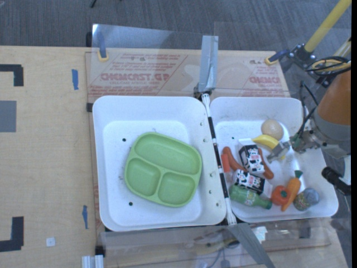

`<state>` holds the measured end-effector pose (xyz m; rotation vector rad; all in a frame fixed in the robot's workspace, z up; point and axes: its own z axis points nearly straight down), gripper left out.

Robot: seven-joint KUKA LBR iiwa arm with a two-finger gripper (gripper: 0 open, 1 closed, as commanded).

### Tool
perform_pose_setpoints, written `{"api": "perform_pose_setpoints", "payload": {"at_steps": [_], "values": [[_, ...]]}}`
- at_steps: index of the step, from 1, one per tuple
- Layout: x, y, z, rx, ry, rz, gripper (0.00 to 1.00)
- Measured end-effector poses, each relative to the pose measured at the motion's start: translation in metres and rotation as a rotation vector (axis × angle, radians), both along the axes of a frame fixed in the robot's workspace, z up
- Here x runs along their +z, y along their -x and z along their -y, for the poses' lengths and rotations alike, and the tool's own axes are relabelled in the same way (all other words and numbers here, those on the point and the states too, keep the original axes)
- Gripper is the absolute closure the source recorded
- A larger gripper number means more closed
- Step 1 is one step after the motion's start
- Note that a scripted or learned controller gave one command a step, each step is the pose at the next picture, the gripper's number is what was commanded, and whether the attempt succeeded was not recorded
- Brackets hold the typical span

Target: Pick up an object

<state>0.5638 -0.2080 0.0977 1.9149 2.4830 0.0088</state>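
Right of frame, over the right bin (329, 205): gripper (285, 148) just beside banana (266, 142); finger state cannot tell. Arm (334, 108) enters from the right edge, reaching leftward.

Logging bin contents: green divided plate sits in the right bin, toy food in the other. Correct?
Not quite. The camera view shows the green divided plate in the left bin; the toy food, such as the banana and carrot, lies in the right bin.

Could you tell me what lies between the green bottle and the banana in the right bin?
In the camera view, two black-and-white cartons lie between the green bottle and the banana, one nearer each.
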Motion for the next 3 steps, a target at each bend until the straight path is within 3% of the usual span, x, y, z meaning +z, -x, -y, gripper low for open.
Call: {"api": "perform_pose_setpoints", "payload": {"at_steps": [1, 2, 3], "values": [[-0.011, -0.006, -0.001, -0.066, -0.009, -0.001, 0.0], [0.0, -0.006, 0.002, -0.066, 0.0, 0.003, 1.0], [0.087, -0.034, -0.081, -0.21, 0.0, -0.005, 1.0]]}}
